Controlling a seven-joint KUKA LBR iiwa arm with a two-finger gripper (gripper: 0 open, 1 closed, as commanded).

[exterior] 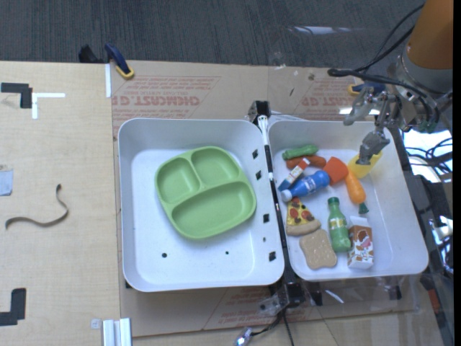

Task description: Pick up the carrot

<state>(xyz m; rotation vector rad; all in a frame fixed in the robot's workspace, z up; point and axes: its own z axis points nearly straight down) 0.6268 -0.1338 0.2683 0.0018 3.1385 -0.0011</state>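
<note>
The carrot is an orange toy with a small green tip, lying lengthwise in the right bin, right of its middle. My gripper hangs over the bin's far right part, just above a yellow toy. It is up and to the right of the carrot and apart from it. Nothing shows in its grip.
Around the carrot lie an orange-red piece, a blue bottle, a green bottle, a pizza slice, a bread slice, a juice carton and a green vegetable. The left bin holds a green divided plate.
</note>
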